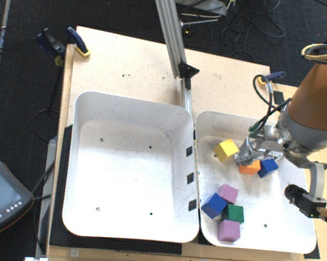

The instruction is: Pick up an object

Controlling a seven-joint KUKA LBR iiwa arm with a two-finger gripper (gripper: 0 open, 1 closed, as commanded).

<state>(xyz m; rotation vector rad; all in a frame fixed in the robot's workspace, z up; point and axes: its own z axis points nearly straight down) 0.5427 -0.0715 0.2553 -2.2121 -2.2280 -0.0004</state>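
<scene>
pink cube (229, 230) clear, claw (250, 159) tips obscured

Bench (137, 61), pale speckled board: bearing two shallow white bins side by side, left bin (81, 144), right bin (295, 233).

Both bins (126, 170) are white with dark specks, on a pale beige worktop (136, 67). Touching the silver gripper (251, 156) sit an orange block (248, 167) and a blue block (268, 167), with a yellow block (227, 150) just left. Nearer the front lie two pink-purple blocks (228, 193), another blue (215, 205) and a green (236, 214).
</scene>
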